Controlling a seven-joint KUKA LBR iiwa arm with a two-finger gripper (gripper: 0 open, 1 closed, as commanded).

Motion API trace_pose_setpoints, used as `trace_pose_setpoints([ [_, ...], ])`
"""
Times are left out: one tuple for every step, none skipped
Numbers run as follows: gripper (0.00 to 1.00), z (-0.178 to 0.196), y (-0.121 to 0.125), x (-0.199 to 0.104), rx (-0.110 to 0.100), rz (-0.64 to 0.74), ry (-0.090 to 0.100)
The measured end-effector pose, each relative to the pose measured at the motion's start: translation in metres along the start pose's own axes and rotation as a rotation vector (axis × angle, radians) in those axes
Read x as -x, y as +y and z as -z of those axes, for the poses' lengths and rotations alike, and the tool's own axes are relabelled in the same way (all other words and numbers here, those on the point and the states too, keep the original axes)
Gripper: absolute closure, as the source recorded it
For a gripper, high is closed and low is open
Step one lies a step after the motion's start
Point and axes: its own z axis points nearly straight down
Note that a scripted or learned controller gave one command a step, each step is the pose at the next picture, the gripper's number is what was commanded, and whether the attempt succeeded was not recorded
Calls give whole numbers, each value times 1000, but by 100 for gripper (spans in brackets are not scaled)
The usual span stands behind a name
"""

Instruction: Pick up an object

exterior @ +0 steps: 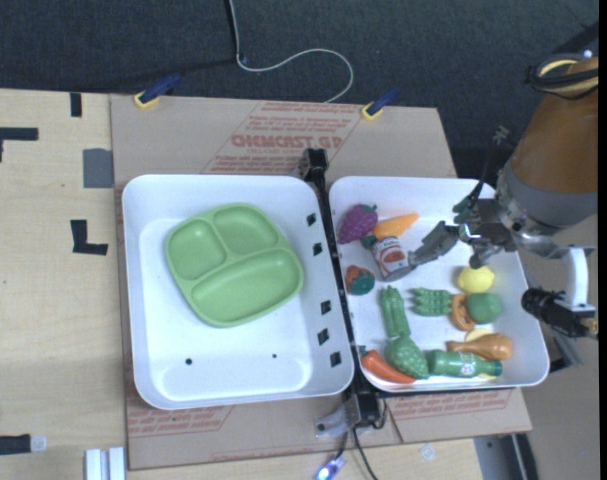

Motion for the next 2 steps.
trace_pose_setpoints([
  [100, 10, 0, -1, -1, 2, 0],
  [100, 97, -4, -67, 11, 8, 1],
])
